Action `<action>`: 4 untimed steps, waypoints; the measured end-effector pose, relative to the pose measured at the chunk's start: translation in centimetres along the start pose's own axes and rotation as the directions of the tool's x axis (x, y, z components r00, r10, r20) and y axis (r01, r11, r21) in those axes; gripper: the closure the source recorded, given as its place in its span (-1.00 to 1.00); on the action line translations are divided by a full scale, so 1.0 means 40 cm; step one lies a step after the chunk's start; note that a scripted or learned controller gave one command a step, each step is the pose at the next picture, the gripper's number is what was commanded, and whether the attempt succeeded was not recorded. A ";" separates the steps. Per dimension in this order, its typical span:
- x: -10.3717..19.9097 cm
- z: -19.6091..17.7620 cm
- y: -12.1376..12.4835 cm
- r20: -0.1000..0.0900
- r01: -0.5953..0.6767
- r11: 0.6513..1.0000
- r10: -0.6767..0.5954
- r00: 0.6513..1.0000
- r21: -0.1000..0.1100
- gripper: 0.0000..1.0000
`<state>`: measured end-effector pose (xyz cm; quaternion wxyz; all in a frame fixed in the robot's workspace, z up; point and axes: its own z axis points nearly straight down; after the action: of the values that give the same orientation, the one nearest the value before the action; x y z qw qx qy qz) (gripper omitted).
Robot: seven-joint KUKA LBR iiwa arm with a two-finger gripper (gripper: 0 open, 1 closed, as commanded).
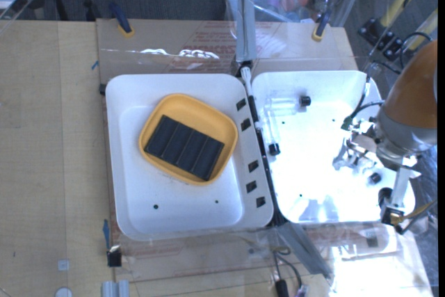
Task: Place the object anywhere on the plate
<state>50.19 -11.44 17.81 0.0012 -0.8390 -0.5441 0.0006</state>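
Black ribbed slab (pixel 184 147) lies flat on yellow plate (pixel 154 126), left bin (pixel 132 219).

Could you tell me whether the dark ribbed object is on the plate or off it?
On it. The dark object lies flat inside the yellow plate, within its rim, in the left bin. The gripper is over the right bin.

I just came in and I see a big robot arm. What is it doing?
The arm reaches in over the right bin, with its pincer low near that bin's right side. A yellow plate sits in the left bin, and a dark ridged block already lies on it. The glare hides whether the pincer is carrying anything.
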 end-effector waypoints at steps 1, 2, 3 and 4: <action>0.061 -0.013 -0.091 -0.001 0.192 0.981 -0.192 0.981 0.004 1.00; 0.210 -0.014 0.018 0.001 0.281 0.960 -0.281 0.960 -0.001 1.00; 0.385 -0.014 0.050 0.001 0.394 0.919 -0.394 0.919 -0.001 1.00; 0.566 -0.054 0.112 0.003 0.564 0.826 -0.564 0.826 -0.002 1.00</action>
<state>63.53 7.41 19.96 -0.0004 -0.6411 -0.7674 0.0002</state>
